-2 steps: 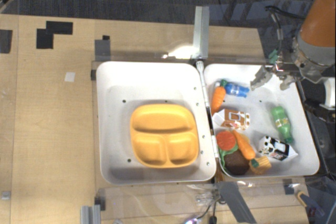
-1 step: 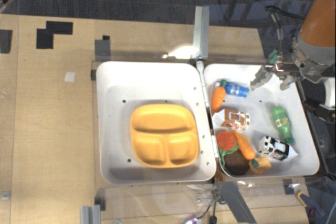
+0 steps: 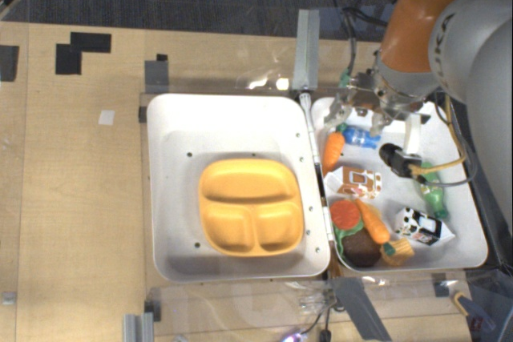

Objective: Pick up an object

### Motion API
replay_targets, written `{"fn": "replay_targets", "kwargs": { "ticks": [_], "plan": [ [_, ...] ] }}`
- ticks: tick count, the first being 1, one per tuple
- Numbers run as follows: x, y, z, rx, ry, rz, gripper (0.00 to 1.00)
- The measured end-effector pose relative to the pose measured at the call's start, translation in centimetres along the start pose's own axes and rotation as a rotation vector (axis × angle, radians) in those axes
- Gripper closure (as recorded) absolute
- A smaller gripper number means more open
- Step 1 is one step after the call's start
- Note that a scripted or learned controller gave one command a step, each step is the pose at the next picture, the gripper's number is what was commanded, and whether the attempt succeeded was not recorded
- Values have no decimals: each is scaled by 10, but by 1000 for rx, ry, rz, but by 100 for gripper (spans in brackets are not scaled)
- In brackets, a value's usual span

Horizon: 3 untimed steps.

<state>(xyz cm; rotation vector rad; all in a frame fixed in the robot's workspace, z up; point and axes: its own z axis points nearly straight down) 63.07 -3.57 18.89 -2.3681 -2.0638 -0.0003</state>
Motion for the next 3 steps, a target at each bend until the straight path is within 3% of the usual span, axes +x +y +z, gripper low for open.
{"fn": "replay_targets", "kwargs": {
  "ticks": [1,2,3],
  "plan": [
    [-44,10,95,-4,0,22,0],
    [-20,14,5,-4,0,-152,0],
    [-7,-22,7,1,-1,160,0]
  ]
}}
